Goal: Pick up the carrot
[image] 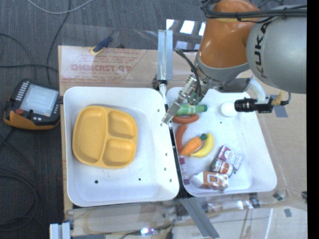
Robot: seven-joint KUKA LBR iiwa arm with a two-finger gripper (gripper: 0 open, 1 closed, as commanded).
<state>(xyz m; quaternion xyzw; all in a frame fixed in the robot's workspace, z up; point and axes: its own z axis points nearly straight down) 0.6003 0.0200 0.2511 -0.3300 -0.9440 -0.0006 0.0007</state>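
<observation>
Claw [175, 111], state impossible to tell, hanging over the right bin's [259, 148] near-left part. Lying just below it: one carrot [192, 145], long axis slanting up to the right, leafy end touching one banana [206, 146]. Flanking: two sausages [180, 133], one green bottle [191, 108], one egg [228, 109].

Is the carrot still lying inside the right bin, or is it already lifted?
Lying in the right bin. The carrot rests on its floor beside the banana, with the gripper above and apart.
</observation>
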